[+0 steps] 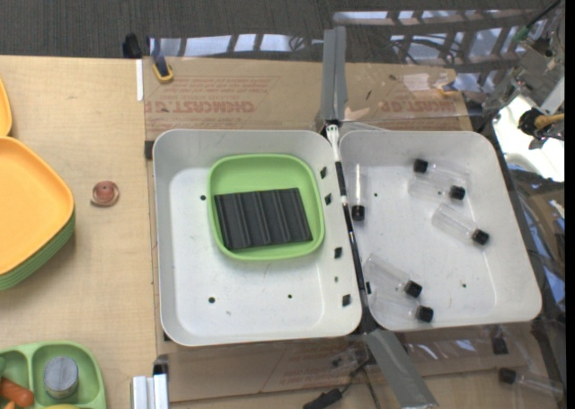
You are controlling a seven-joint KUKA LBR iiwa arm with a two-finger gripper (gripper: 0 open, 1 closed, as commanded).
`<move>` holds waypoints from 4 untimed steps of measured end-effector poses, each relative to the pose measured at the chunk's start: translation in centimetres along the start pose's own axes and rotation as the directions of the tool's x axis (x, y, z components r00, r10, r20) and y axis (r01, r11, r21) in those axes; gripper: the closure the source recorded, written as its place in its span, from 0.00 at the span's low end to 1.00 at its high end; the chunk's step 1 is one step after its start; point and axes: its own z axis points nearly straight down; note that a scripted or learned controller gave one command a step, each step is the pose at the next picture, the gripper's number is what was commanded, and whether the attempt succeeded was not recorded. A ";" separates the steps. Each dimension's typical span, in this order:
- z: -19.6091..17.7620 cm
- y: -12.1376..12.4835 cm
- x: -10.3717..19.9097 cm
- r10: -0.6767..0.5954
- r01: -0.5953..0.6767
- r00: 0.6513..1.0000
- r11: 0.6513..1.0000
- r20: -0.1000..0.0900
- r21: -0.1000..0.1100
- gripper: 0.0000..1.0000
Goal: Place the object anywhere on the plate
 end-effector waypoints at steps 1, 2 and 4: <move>-0.8 -0.4 -0.1 0.061 -0.061 0.998 0.998 -0.002 -0.001 0.00; -0.7 0.0 -0.2 0.136 -0.136 0.991 0.991 -0.002 -0.001 0.00; -6.9 0.0 -1.1 0.391 -0.391 0.920 0.920 -0.002 0.000 0.00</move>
